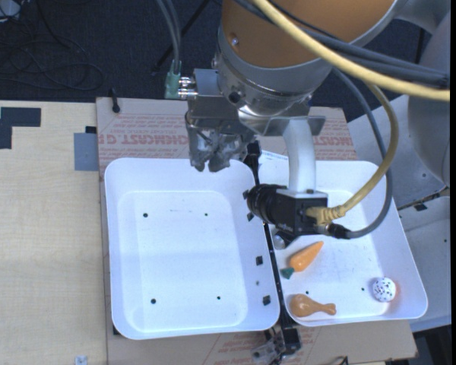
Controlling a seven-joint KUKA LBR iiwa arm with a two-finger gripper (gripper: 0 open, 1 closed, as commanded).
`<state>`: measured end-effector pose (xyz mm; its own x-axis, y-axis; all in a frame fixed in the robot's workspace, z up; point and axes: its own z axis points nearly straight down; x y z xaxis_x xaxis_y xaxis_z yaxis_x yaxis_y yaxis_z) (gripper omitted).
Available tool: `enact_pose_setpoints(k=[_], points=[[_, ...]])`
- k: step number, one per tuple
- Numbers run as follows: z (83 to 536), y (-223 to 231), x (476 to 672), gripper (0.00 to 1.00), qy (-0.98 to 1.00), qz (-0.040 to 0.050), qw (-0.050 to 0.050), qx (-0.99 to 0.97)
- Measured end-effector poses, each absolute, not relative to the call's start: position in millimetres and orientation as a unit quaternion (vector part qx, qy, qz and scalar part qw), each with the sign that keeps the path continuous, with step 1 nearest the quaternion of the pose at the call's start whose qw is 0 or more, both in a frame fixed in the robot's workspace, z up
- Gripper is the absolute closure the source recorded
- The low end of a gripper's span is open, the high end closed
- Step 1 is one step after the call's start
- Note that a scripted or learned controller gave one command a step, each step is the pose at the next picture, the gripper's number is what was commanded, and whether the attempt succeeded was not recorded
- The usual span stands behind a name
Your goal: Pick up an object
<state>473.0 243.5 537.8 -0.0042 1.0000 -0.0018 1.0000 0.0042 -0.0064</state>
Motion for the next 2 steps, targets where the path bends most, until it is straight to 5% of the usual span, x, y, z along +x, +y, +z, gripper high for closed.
enact_pose_setpoints(k=[2], points=[[536.6,244.0,544.0,1.00,-0.707,0.0019,0.000,-0.707]])
